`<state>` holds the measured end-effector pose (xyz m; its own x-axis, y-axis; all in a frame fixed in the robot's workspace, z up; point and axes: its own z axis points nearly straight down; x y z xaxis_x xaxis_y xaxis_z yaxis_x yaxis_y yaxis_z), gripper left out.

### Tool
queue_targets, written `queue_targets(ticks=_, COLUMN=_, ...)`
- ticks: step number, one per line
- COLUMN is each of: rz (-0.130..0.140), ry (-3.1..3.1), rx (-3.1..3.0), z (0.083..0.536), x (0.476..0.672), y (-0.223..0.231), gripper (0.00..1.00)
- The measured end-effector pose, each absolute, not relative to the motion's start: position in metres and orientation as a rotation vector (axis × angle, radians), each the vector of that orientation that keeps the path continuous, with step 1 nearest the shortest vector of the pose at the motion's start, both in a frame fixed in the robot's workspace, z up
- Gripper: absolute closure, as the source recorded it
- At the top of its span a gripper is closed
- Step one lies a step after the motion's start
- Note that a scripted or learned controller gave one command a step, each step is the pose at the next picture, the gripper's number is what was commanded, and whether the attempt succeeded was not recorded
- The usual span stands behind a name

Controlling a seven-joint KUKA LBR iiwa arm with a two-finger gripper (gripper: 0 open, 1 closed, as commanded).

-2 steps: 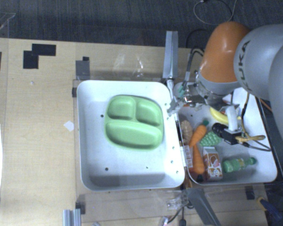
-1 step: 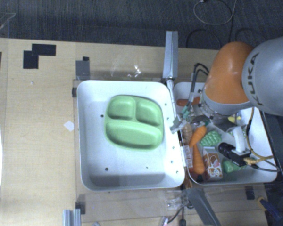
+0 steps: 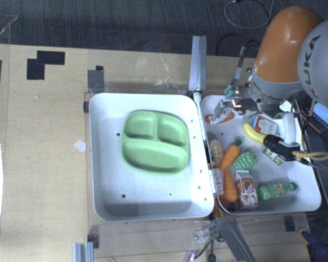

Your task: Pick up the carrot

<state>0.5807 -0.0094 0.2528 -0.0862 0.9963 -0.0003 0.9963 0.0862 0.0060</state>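
The carrot (image 3: 229, 156) lies in the right bin (image 3: 311, 201), close to its left wall, tilted with its green top pointing up and to the right and its orange tip toward the near left. The gripper (image 3: 225, 109) hangs over the far left corner of the same bin, above and a little left of the carrot in the view, apart from it and not touching it. Whether the jaws are open or closed cannot be told: the arm's orange band and grey wrist cover most of them, and what shows is small and blurred. A bumpy green item (image 3: 244, 160) sits just beside the carrot on its right, and a small carton (image 3: 245, 188) stands just below both. A green bottle (image 3: 276, 190) lies near the carton, on its side. A banana (image 3: 255, 134) lies further back, partly under the arm, with what may be a printed packet (image 3: 266, 125) touching it. The left bin (image 3: 106, 201) holds a green divided plate (image 3: 155, 141), well apart from the carrot. Both bins rest on the pale tabletop (image 3: 38, 173).
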Motion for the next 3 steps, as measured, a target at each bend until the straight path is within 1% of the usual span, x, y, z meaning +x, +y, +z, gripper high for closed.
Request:
queue_targets(ticks=1, rz=0.003, ry=2.438, rx=1.978, z=0.185, x=0.535, y=-0.003, gripper=0.0)
queue_targets(ticks=2, rz=0.005, ry=2.411, rx=2.011, z=0.185, x=0.53, y=0.018, gripper=0.0)
queue_targets(ticks=3, rz=0.005, ry=2.393, rx=2.028, z=0.185, x=0.547, y=-0.052, gripper=0.0)
